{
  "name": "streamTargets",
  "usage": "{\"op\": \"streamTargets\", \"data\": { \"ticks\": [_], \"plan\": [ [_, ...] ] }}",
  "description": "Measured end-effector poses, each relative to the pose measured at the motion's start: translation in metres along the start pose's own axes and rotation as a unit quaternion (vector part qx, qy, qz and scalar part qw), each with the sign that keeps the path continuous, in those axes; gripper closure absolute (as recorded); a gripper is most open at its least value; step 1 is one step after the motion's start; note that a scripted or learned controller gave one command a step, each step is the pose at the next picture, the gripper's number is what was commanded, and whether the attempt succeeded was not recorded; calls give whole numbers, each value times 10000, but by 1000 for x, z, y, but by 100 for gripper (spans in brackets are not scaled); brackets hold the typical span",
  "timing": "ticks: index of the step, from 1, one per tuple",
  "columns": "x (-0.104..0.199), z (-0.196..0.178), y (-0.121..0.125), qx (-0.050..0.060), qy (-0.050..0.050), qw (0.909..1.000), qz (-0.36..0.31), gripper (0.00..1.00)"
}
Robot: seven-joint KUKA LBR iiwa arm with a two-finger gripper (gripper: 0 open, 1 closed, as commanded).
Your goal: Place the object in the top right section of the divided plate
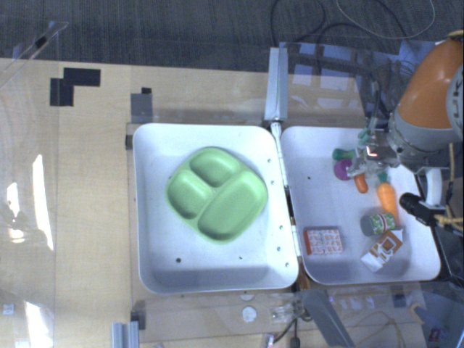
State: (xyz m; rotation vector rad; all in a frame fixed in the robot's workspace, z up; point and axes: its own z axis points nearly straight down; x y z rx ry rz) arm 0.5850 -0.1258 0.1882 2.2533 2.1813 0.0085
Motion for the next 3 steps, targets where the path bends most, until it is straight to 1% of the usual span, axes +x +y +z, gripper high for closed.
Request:
{"op": "streamTargets", "data": {
  "ticks": [1, 2, 3],
  "plan": [
    [70, 3, 18, 8, 2, 9991, -421, 100],
    [149, 3, 16, 13, 7, 9921, -1258, 100],
    [237, 3, 21, 7, 11, 9792, -2029, 100]
  ]
}}
